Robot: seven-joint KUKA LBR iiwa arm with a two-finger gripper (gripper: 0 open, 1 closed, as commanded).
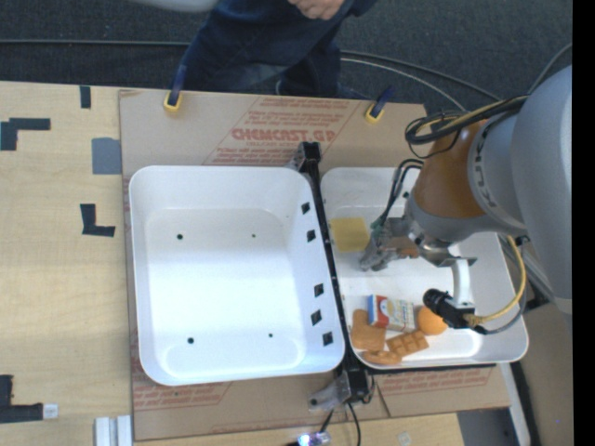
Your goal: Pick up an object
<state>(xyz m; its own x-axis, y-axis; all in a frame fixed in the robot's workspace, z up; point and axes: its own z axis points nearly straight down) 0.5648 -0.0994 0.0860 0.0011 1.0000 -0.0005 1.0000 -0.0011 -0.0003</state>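
nearest the camera, along the front edge of the right-hand white bin (pixel 497 342), lies a small cluster: an orange ridged waffle-like piece (pixel 406 346), a rounder tan-orange lump (pixel 366 332) at the bin's front-left corner, a small white carton with red and blue print (pixel 390 312) just behind them, and a smooth orange ball (pixel 429 321) touching the carton's right side. a flat pale-yellow square sponge-like block (pixel 349 233) rests farther back, against the bin's left wall, well apart from the cluster.

the gripper (pixel 376 254) hangs just beside the yellow block's right front corner, low over the bin floor, between the block and the carton. nothing is visible between its fingers; they look drawn fairly close together, though the slant makes the gap hard to judge. the grey arm with its orange band (pixel 444 182) reaches in over the bin's right side.

by my reading the step in hand is the approach, with no object secured yet. the next move calls for centring the fingers over one item, most likely the yellow block, spreading them enough to straddle it, then descending and closing without pushing it into the wall.

the left-hand white bin (pixel 149 249) sits alongside.
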